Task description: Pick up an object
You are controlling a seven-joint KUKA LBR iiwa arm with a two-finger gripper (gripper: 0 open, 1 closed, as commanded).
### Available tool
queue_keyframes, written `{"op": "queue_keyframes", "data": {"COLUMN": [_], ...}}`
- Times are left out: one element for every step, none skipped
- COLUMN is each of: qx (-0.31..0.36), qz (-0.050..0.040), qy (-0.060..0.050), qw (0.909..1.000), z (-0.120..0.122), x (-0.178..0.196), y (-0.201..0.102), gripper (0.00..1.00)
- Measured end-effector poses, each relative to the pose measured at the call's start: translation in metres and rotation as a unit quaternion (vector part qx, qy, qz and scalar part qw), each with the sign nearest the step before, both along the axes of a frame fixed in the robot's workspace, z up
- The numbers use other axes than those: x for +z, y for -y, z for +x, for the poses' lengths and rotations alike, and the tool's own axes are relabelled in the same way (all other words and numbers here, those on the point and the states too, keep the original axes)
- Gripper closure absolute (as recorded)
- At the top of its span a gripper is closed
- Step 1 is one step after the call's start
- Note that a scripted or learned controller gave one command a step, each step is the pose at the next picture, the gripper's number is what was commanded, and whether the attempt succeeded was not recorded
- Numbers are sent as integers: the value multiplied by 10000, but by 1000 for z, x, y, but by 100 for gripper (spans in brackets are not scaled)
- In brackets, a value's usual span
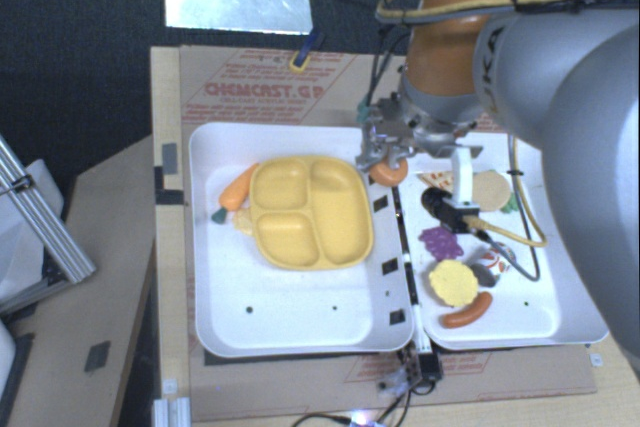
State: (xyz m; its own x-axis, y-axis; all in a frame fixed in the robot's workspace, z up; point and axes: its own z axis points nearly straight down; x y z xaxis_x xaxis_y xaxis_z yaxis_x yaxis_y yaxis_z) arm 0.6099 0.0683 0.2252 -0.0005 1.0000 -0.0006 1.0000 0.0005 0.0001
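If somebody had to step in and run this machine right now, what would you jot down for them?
End effector: low over the divider between the two bins, at their far end; I cannot tell its grip state.
An orange round piece sits just under it, not visibly held.
Left bin: yellow divided tray, with a toy carrot beside it.
Right bin: purple grapes, yellow round piece, sausage, tan disc.
Done: no lift confirmed.
Left: grasp one object and raise it.

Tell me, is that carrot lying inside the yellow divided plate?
No, the carrot lies on the white bin's floor against the left rim of the yellow plate, outside its compartments.
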Motion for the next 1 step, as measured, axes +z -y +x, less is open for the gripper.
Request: {"op": "queue_keyframes", "data": {"qx": [19], "qz": [0], "qy": [4], "qw": [10000], "z": [7], "x": [-10], "y": [-4], "gripper": [100]}}
